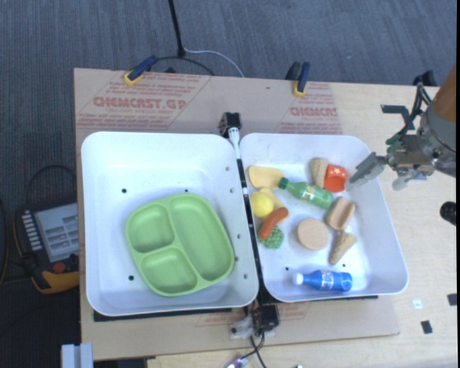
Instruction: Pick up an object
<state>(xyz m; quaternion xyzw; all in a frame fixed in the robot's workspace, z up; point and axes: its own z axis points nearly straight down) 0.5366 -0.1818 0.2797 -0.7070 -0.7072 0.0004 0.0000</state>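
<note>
Right now the gripper (366, 172) hangs over the right bin (383, 278) at its far right rim; whether it is open or closed I cannot tell from this angle. Nearest it, just to the left, lies a red-and-tan toy (327, 175), and beyond that a glossy green bottle (307, 193) with its long axis slanting across the bin. The left bin (107, 159) holds a smooth green divided plate (179, 243).

The arm comes in from the right, wrist tilted, hand (366, 172) angled down-left, hanging in the air.
</note>
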